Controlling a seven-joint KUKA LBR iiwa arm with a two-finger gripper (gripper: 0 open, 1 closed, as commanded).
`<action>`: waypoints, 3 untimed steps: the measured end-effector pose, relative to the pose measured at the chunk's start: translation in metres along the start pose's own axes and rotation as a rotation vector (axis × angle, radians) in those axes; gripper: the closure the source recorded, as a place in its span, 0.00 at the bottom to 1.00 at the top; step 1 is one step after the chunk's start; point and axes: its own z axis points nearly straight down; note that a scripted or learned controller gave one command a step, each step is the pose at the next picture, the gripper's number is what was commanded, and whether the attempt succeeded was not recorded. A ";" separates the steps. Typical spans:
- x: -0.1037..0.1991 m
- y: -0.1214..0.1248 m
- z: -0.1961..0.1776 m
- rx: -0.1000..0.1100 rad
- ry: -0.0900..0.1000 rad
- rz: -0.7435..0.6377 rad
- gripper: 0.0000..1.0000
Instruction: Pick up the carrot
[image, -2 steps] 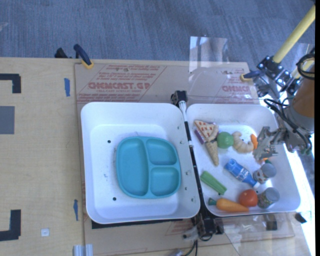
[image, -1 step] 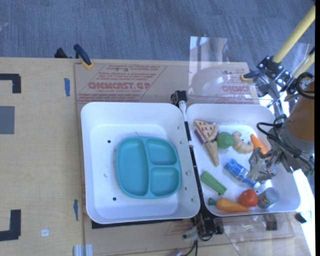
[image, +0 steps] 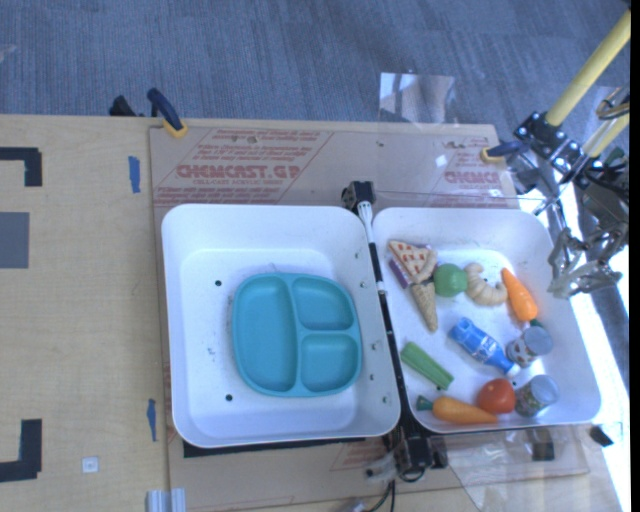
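Observation:
Two orange carrot-like toys lie in the right bin. One carrot rests near the bin's right wall, pointing up and left. A second carrot lies along the front wall, its green end to the left, next to a red tomato. My gripper hangs at the right rim of this bin, a little right of the upper carrot and apart from it. It looks blurred and holds nothing that I can see.
The right bin also holds a waffle slice, a cone, a green ball, a beige piece, a blue bottle, a green stick and two small cans. A teal divided plate sits in the left bin.

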 end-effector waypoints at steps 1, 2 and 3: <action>0.000 0.001 0.003 -0.006 0.003 -0.001 0.00; -0.006 -0.044 0.109 -0.020 0.010 -0.103 0.00; 0.006 -0.041 0.189 -0.003 0.002 -0.098 0.00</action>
